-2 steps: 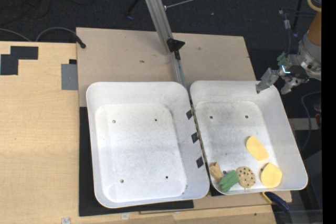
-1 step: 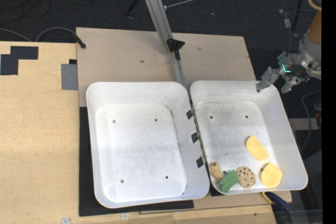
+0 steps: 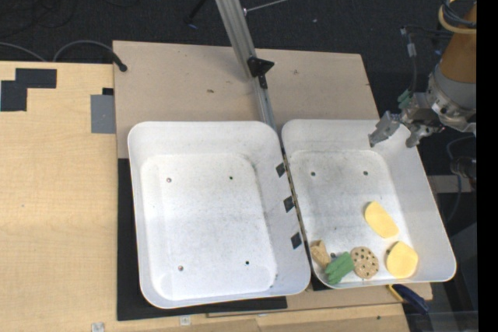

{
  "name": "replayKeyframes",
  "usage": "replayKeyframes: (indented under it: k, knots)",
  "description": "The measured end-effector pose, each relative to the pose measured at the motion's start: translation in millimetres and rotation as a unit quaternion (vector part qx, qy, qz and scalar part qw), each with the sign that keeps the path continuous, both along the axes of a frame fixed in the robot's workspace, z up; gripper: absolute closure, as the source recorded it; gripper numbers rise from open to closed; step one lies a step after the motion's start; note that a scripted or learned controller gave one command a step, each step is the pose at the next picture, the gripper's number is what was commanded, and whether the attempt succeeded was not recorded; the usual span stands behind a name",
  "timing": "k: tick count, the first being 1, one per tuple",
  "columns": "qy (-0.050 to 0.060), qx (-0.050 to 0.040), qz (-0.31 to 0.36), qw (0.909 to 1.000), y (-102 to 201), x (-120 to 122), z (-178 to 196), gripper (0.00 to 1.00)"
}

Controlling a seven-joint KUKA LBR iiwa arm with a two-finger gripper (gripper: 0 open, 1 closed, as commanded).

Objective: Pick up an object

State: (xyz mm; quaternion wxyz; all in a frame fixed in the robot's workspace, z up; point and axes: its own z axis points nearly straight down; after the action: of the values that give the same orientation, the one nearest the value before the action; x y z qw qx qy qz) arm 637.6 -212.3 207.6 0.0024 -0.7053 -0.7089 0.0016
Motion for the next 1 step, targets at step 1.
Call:
replayKeyframes:
  k: [1]
  knots:
    - [0.001,0.0005,-0.002,1.0000,-4.4,-7.8,-60.6,0.00]
